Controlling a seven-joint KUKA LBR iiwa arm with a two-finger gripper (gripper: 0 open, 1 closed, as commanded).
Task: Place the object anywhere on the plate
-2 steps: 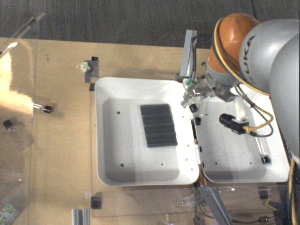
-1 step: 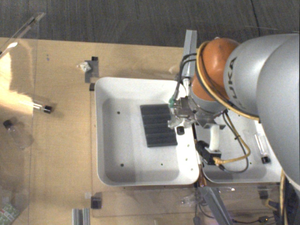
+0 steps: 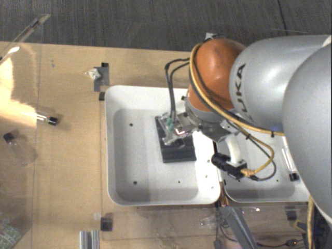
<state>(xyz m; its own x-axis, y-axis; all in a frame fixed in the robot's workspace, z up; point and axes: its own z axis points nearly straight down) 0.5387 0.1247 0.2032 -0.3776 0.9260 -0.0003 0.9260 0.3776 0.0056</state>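
A dark square plate (image 3: 179, 150) lies flat in the left white bin (image 3: 124, 160), near its right wall. My gripper (image 3: 171, 126) hangs right over the plate's far edge, under the orange band (image 3: 215, 69) of the arm. A small pale greenish piece (image 3: 168, 122) shows at the gripper's tip, too blurred to tell whether it belongs to the gripper or is a separate object. The arm's grey body hides the plate's far right corner.
The right bin (image 3: 259, 191) sits mostly under the arm. A black and yellow cable (image 3: 233, 167) hangs off the wrist above the wall between the bins. A small vial (image 3: 47, 120) lies on the wooden bench at left. Black brackets (image 3: 103, 75) mark the left bin's corners.
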